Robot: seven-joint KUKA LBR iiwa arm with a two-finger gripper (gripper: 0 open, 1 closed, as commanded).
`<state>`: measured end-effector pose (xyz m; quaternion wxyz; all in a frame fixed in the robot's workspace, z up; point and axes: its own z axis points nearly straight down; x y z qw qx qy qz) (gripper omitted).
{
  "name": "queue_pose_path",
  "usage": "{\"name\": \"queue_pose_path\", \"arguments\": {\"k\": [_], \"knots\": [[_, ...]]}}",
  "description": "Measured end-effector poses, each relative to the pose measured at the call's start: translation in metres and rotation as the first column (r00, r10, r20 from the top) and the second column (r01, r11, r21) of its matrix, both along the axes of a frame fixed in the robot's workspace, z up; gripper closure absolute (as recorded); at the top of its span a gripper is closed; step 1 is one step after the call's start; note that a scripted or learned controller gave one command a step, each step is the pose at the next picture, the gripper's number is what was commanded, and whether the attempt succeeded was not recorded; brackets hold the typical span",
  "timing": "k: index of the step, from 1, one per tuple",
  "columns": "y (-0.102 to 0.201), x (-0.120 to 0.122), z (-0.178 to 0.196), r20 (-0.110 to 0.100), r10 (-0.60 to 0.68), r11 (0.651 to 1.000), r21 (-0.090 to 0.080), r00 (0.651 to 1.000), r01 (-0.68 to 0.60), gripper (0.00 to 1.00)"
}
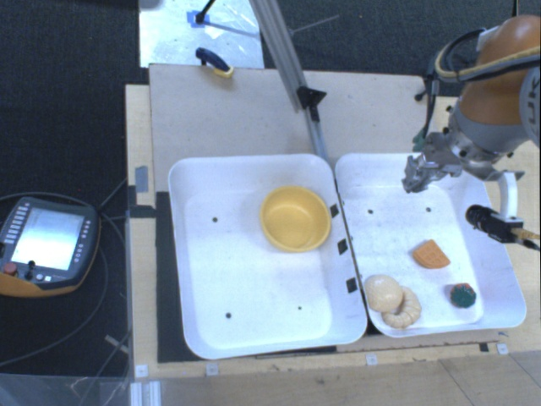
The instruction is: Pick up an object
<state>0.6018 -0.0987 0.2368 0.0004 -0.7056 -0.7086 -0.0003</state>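
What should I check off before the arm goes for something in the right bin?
1. Targets present in right bin: orange wedge, cream round piece, ridged tan piece, small dark green object. Ok.
2. End effector above a target: it hangs over the bin's bare far part. Not ok.
3. Nothing already held: cannot tell.
4. Targets separated: cream and tan pieces touch. Not ok.
5. Yellow bowl sits in left bin, out of the way. Ok.

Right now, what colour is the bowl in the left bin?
Yellow; the bowl shows clearly in the camera view.
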Motion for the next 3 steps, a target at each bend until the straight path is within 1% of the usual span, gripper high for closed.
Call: {"name": "queue_pose_path", "arguments": {"k": [1, 2, 3], "knots": [[0.045, -0.026, 0.004, 0.001, 0.000, 1.000, 0.000, 1.000, 0.000, 1.00], [0.101, -0.047, -0.005, 0.000, 0.001, 1.000, 0.000, 1.000, -0.001, 1.00], [0.161, -0.065, -0.007, 0.001, 0.002, 1.000, 0.001, 1.000, -0.002, 1.00]]}}
